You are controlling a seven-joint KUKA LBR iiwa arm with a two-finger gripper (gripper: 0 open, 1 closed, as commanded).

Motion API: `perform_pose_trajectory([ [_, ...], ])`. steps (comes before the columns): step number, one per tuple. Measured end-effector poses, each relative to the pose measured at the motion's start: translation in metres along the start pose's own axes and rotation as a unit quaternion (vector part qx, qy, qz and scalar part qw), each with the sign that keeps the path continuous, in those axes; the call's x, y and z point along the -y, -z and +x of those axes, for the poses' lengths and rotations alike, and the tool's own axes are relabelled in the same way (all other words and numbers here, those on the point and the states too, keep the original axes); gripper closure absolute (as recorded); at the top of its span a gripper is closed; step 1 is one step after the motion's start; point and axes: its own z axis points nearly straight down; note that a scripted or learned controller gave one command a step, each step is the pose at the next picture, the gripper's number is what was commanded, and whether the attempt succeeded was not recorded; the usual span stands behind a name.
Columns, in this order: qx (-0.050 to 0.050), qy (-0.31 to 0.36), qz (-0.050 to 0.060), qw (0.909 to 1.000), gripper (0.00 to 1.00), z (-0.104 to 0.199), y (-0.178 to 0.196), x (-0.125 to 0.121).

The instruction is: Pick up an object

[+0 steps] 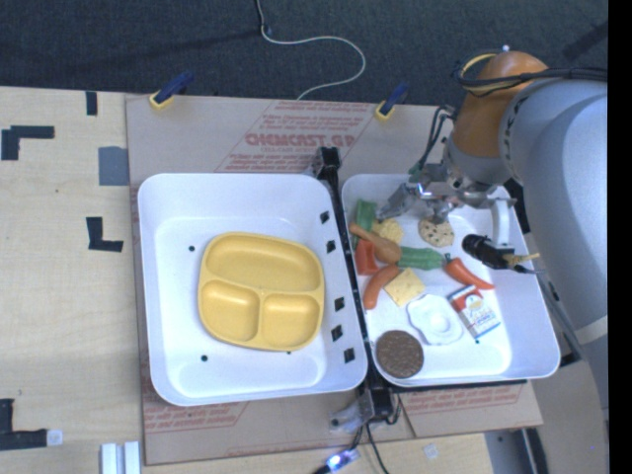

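My gripper (423,192) hangs low over the back of the right bin (533,349), just above a round speckled cookie (434,232) and beside a pale yellow piece (390,230). Nothing shows between its tips from this angle. Below it lie a green pod (423,259), a red chilli (468,273), an orange carrot (373,239), an orange sausage (378,284) and a green piece (365,212).
Toward the front of the right bin lie a yellow cracker (404,286), a fried egg (435,320), a small red and white carton (478,312) and a brown patty (400,354). The left bin (173,215) holds a yellow divided plate (262,289).
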Motion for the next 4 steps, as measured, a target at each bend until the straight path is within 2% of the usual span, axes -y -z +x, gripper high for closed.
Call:
perform_pose_trajectory([
  [1, 0.0, 0.001, -0.005, 1.0, 1.0, 0.001, 0.015, -0.003],
  [2, 0.0, -0.001, 0.002, 1.0, 1.0, 0.003, 0.058, 0.0],
  [3, 0.0, -0.001, 0.001, 1.0, 1.0, 0.005, 0.122, -0.001],
  [4, 0.0, -0.001, 0.003, 1.0, 1.0, 0.006, 0.136, -0.002],
])
